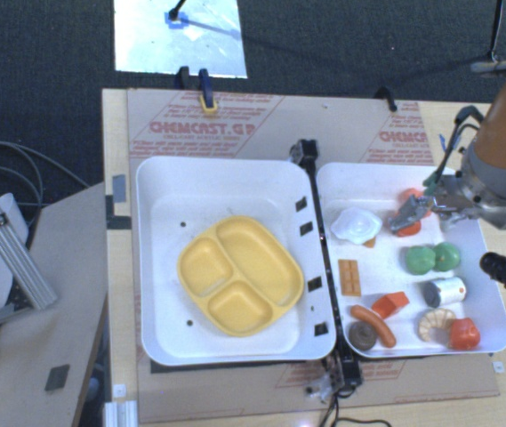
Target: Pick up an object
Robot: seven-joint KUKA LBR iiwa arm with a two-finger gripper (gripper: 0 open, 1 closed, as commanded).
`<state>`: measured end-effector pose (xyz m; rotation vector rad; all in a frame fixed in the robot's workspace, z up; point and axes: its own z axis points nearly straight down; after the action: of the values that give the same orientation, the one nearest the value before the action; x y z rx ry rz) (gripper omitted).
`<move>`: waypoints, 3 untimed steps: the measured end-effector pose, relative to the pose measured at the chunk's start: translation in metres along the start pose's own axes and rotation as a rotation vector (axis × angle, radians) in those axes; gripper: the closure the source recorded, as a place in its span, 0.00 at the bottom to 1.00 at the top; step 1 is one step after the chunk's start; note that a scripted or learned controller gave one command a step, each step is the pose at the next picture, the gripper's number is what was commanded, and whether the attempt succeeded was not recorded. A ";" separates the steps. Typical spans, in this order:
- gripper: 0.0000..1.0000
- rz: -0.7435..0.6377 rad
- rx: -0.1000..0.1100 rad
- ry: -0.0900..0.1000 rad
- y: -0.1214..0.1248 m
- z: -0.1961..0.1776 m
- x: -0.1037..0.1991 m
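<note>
The gripper [410, 213] hangs low over a small red-orange toy piece [410, 197] at the far side of the right white bin [501, 323]; whether its pincer is apart, I cannot tell. Next, I judge, it must close and lift.

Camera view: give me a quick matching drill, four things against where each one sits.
Things:
1. yellow tray
2. sausage
3. gripper
4. white cup

Places:
A. near edge of the right bin
B. upper left part of the right bin
C. left bin
D. over the far part of the right bin

Pairs: 1-C, 2-A, 3-D, 4-B
</note>
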<state>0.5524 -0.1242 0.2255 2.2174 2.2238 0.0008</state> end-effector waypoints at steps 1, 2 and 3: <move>0.00 0.004 0.001 0.001 -0.041 0.145 0.001; 0.00 -0.003 -0.021 -0.007 0.057 0.006 -0.034; 0.00 0.003 0.004 0.000 0.067 0.148 -0.059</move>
<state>0.6195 -0.1827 0.0777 2.2220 2.2228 -0.0038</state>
